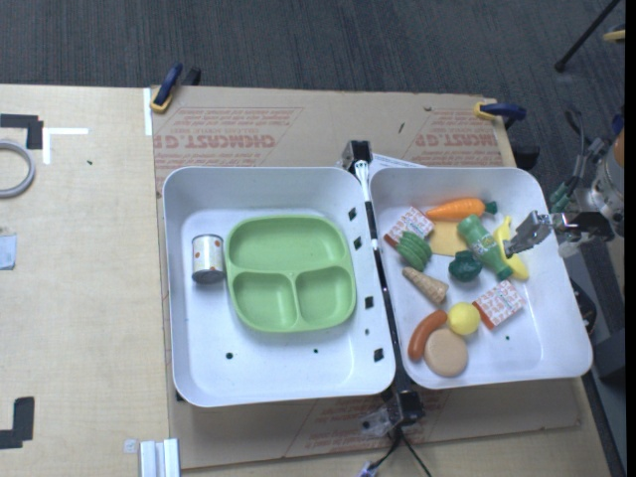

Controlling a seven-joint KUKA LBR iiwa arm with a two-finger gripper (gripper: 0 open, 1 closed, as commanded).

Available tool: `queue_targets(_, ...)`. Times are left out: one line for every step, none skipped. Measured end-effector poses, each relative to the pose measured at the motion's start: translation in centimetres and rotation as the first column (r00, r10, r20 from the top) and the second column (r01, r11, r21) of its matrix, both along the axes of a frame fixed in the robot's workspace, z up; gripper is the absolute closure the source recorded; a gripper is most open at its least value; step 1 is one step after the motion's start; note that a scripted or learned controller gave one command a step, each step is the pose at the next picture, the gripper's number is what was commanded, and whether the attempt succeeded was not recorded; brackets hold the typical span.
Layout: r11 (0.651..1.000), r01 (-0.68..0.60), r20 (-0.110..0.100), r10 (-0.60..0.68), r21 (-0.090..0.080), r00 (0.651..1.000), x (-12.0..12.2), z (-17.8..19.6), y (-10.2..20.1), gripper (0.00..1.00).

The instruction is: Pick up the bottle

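Note:
The bottle (pixel 479 238) is green and lies on its side in the upper right part of the right bin (pixel 552 351), among other toy foods. My gripper (pixel 525 237) reaches in over that bin's right rim and hangs just right of the bottle, close to its lower end and above a yellow piece (pixel 516 263). Nothing shows as held by it.
Around the bottle lie a carrot (pixel 455 208), a broccoli (pixel 464 265), a green vegetable (pixel 415 250), a cone (pixel 426 285), two small red-and-white boxes (pixel 500 303), a lemon (pixel 463 318), a sausage (pixel 427 333) and a bun (pixel 446 354). The left bin (pixel 189 366) holds a green divided plate (pixel 293 271) and a small can (pixel 207 259).

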State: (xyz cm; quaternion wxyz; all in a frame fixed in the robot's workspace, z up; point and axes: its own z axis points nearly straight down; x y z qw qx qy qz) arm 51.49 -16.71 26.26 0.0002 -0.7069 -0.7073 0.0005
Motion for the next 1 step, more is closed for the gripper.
queue_targets(1.000,-0.001,0.000,0.001,-0.001,1.000,0.05,0.94,-0.02,1.00)
